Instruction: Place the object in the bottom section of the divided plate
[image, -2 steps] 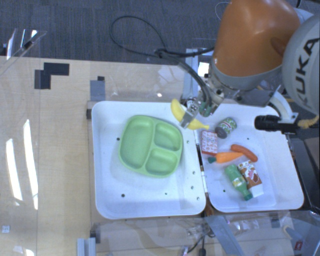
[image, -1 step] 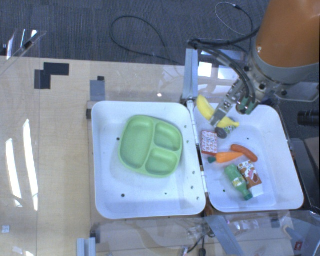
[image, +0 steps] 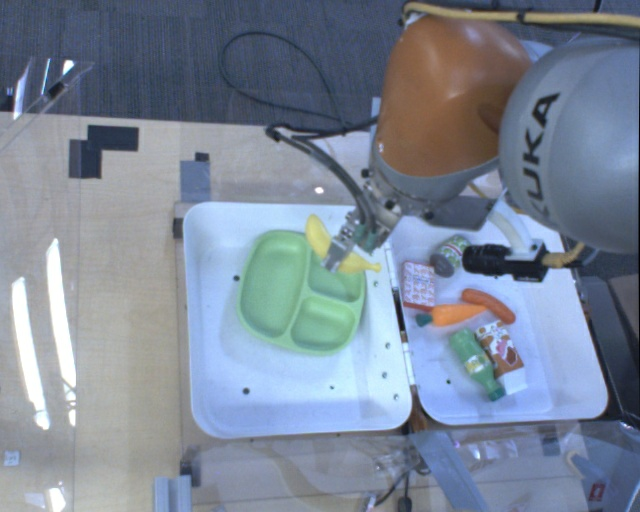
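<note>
A green divided plate lies in the left white bin. It has one large section on the left and two smaller ones on the right. My gripper hangs over the plate's upper right rim. A yellow banana sits crosswise between its fingers, one end sticking out up-left and the other end out to the lower right. The plate's sections hold nothing.
The right bin holds a small can, a pink packet, a carrot, a red sausage, a green bottle and a small carton. The arm's big body covers the bins' far right side.
</note>
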